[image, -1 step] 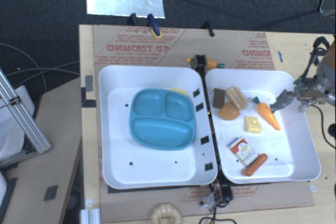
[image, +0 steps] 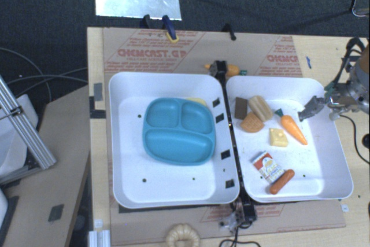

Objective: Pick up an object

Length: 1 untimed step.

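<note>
1. Two white bins on the desk [image: 98,142], side by side. Left bin [image: 124,124] is well left of the pincer; right bin [image: 329,159] sits under it.
2. Left bin: one blue divided plate [image: 179,130], three compartments. A yellowish item pokes out just behind the plate's far rim; mostly hidden, can't ID.
3. Outside the bins, at the far end of the divider: one small yellow-orange item [image: 231,70], partly hidden behind a black clip.
4. Right bin, six items, left to right:
   - brown block [image: 241,107], far left of the pincer
   - tan bread-like piece [image: 260,107], touching the brown block
   - orange-brown round piece [image: 252,123], just in front of those two
   - red-and-white carton [image: 267,166], lying flat, well left of and nearer the camera than the pincer
   - yellow cheese wedge [image: 278,137], just beside the carrot
   - sausage [image: 282,181], long axis diagonal, near front edge
5. One carrot [image: 293,128], closest item to the pincer, just left of and below it. Long axis diagonal: green top end up-left, tip down-right.
6. Pincer [image: 309,108] at the right bin's right rim, dark fingers pointing left toward the carrot. Nothing visible between them; can't tell whether released or clenched.
</note>
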Each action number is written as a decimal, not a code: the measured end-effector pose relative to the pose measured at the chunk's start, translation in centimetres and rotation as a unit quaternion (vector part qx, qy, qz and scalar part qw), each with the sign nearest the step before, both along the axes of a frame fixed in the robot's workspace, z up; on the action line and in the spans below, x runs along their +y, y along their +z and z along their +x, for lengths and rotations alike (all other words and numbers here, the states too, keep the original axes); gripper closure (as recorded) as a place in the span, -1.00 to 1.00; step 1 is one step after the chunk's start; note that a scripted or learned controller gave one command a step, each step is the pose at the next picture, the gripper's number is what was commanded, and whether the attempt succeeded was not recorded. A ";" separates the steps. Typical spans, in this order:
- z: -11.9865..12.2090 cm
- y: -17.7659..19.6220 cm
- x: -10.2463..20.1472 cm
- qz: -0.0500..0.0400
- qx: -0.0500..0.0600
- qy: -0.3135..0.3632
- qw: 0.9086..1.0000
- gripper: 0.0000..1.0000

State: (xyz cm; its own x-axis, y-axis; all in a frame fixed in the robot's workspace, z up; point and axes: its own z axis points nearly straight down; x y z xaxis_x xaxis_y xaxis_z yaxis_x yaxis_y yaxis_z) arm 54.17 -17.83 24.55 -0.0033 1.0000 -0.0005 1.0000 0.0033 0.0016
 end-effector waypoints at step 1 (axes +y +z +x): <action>-0.9 -5.8 0.2 0.001 0.003 -0.001 1.000 -1.00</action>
State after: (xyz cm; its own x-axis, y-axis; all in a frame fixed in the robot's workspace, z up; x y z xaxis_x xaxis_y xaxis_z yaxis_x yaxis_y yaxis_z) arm 53.27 -17.62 18.77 -0.0014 1.0000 0.0012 1.0000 0.0014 -0.0037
